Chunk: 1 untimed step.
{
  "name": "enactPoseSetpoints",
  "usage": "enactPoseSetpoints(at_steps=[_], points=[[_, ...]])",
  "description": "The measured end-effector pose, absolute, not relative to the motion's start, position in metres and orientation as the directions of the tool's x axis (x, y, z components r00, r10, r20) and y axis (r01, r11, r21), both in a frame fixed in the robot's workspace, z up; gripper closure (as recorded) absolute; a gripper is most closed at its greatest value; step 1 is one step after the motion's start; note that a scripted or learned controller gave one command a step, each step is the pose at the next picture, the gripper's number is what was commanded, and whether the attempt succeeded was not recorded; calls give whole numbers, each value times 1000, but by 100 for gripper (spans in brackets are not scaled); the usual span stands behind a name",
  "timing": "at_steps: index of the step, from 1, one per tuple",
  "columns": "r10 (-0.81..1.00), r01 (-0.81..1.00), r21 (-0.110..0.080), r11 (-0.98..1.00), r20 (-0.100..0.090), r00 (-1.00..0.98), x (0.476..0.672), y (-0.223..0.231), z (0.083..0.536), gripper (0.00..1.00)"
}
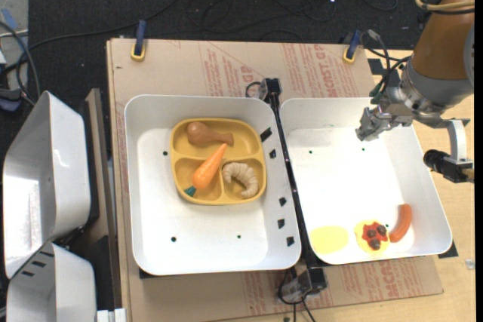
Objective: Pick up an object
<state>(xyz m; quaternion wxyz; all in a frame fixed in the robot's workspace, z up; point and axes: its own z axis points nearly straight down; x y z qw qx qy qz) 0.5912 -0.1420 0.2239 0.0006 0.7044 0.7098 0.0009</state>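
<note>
Progress: nothing lifted yet | hand (370, 127) over right bin's (332, 113) far side, grip state you can't tell | sausage (401, 222), yellow disc (330, 239), red piece (372, 233) along near edge, untouched

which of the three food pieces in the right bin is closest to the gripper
The orange sausage by the right bin's right wall; the red-topped piece and yellow disc lie further left of the gripper.

I log three loose items along the near edge of the right bin (339, 117): a flat yellow disc (329, 239), a small red-and-yellow piece (372, 234) beside it, and an orange sausage (401, 223) lying tilted near the corner. In the left bin (143, 185) I see a yellow divided plate (181, 176) carrying a brown drumstick (207, 134), an orange carrot (210, 167) and a pale shrimp (242, 178), one per compartment.
</note>
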Motion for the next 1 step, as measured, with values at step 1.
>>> enactPoseSetpoints(at_steps=[1], points=[[1000,1000,3,8,1,-8,608,-95,232,100]])
